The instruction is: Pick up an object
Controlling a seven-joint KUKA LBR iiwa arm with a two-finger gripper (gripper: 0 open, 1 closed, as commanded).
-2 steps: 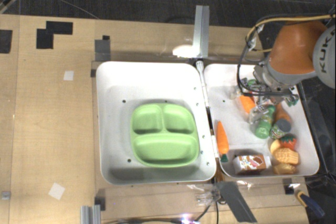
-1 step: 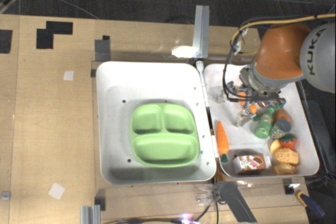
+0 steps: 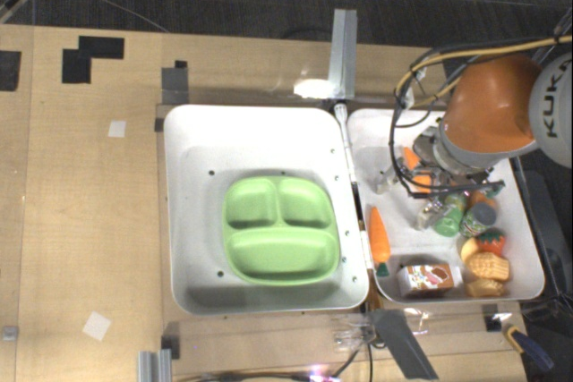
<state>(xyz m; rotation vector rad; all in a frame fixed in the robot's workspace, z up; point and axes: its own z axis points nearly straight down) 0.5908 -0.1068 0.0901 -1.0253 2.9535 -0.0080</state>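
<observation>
Gripper (image 3: 445, 208) hangs just above green bottle (image 3: 449, 221) in right bin (image 3: 535, 268).

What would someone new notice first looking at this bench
The bright green divided plate lies in the left bin. The arm's orange band hangs over the right bin, above a cluster of toy foods, with a carrot along that bin's left wall.

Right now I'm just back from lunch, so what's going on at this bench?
The KUKA arm reaches over the right bin, its pincer down among toy foods beside a green piece. A toy carrot and a small brown packet lie nearby. The left bin holds a green divided plate.
</observation>
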